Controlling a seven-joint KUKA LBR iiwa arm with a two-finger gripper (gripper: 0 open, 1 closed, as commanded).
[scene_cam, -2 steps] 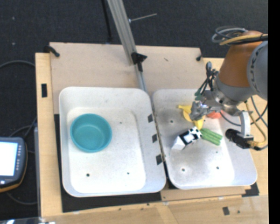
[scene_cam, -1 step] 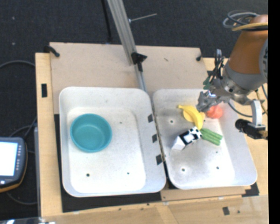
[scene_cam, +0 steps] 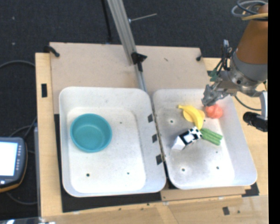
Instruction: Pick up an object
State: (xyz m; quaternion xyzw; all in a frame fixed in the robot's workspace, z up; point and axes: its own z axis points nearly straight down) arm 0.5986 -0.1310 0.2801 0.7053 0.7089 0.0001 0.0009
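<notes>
In the right bin (scene_cam: 224, 171) lie a yellow banana (scene_cam: 192, 114), a small red-orange fruit (scene_cam: 214, 111), a green vegetable piece (scene_cam: 211, 136) and a white box with a black pattern (scene_cam: 186, 138). My gripper (scene_cam: 210, 97) hangs over the far part of that bin, just above and left of the red-orange fruit, right of the banana's far end. Nothing shows between its fingers. A teal bowl (scene_cam: 91, 132) sits in the left bin (scene_cam: 107, 176).
A slanted metal pole (scene_cam: 126, 31) rises from behind the bins. A handheld screen (scene_cam: 4, 162) lies at the bench's left edge. A black fitting (scene_cam: 254, 120) sits right of the right bin.
</notes>
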